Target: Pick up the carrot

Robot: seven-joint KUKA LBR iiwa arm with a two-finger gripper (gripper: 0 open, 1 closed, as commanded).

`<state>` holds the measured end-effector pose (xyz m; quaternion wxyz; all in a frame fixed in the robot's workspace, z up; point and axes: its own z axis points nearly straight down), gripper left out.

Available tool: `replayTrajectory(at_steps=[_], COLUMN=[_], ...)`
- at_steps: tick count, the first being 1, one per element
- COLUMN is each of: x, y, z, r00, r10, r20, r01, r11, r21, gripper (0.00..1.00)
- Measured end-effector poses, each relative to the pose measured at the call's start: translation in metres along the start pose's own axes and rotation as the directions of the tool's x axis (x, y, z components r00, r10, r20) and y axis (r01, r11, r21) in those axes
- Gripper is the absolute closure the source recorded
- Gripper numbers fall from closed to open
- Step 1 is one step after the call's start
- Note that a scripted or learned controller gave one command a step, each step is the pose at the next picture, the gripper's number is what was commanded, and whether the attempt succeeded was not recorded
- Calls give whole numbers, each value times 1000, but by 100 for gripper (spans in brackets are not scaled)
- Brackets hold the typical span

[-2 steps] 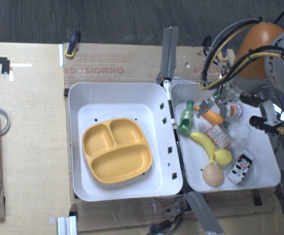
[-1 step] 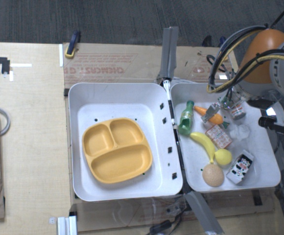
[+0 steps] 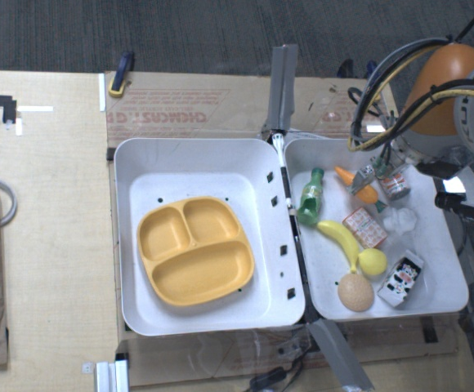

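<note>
Down low, the tool (image 3: 373, 178) touches the carrot (image 3: 359, 184); its opening cannot be told

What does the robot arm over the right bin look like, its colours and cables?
The arm is grey, with a rounded orange band near the wrist. Black and yellow cables loop from it in wide arcs toward the tool end. The pincer is a small metallic grey assembly with dark parts; finer detail is too small to tell.
</note>
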<state>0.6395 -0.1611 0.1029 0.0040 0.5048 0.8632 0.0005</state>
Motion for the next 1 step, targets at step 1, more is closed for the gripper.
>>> replayTrajectory(at_steps=[1], x=[14], y=[32], z=[-122], r00=[999], r10=[39], r20=[-3], r01=[-39], r11=[999], r21=[4], gripper=[100])
